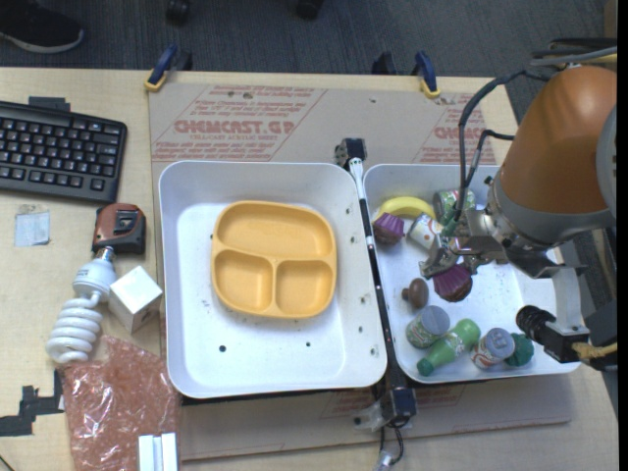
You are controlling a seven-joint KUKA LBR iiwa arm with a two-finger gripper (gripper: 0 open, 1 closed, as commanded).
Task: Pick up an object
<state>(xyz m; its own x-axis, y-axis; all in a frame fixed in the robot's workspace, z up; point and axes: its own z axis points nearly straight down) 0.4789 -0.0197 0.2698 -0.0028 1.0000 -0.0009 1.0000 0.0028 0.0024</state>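
The right bin (549, 366) holds several small objects. A yellow banana (405, 206), a purple eggplant-like toy (389, 228), a white cup (424, 232) and a green can (451, 204) lie near its far side. A brown piece (416, 290), a grey can (428, 324), a green bottle (449, 345) and a grey-capped bottle (497, 345) lie nearer the front. My gripper (444, 256) reaches in from the right, low over the bin's middle. It sits just above and to the left of a round purple object (454, 283). The arm hides the bin's right part.
The left bin (186, 351) holds a yellow divided tray (275, 259). Left of the bins lie a keyboard (59, 150), a tape measure (120, 228), a light bulb (80, 312), a white cube (135, 296) and a reddish bag (118, 400).
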